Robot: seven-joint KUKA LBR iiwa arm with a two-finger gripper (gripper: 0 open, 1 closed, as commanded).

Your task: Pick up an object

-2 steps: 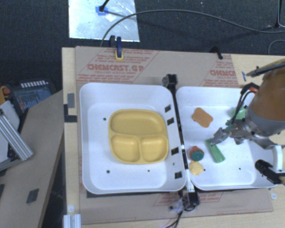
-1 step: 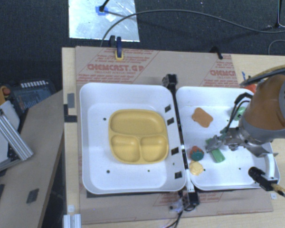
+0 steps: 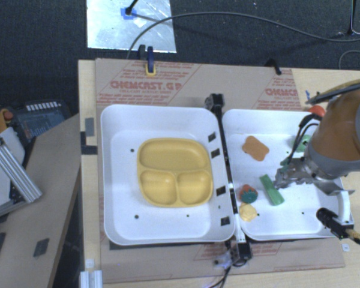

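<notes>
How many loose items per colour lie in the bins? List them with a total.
Yellow: 2, the divided tray and a small piece
Orange: 1
Green: 1
Red-and-teal: 1
Total: 5

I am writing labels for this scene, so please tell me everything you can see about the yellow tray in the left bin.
The yellow tray is a rounded rectangular dish that looks like smooth plastic. Ridges divide it into three compartments: one wide one along the far side and two smaller ones side by side along the near side. It lies flat and upright, roughly in the middle of the left bin, resting on the white floor. Nothing lies in its compartments.
</notes>
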